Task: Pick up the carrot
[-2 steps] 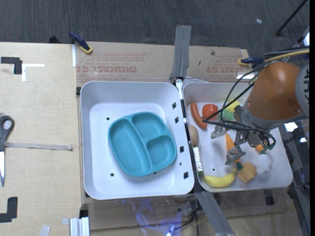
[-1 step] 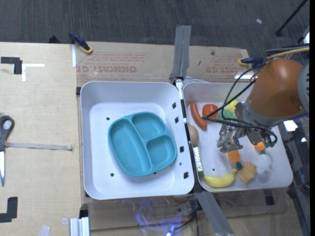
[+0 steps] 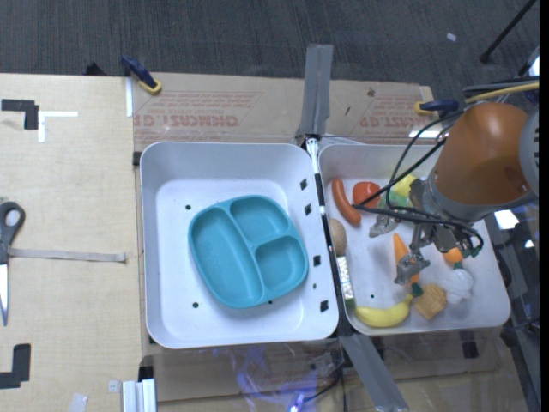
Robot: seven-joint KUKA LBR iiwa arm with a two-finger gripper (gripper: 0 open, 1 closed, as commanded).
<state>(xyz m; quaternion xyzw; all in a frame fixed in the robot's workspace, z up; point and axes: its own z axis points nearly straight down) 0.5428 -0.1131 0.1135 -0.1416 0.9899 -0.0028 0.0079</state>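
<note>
The carrot [image 3: 401, 249] lies in the right bin [image 3: 489, 316], above the banana [image 3: 383, 315] and corn [image 3: 430, 300], with the claw [image 3: 410, 267] right at its lower end; whether the claw is spread or pinching, I cannot tell.

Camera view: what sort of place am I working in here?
Probably a robotics lab test bench: two white bins taped to cardboard, toy food like the carrot and banana, scissors alongside.

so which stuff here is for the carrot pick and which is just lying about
For the job:
carrot
gripper
right bin

Lying about:
blue plate in the left bin
banana
sausage
tomato
corn
scissors
</note>
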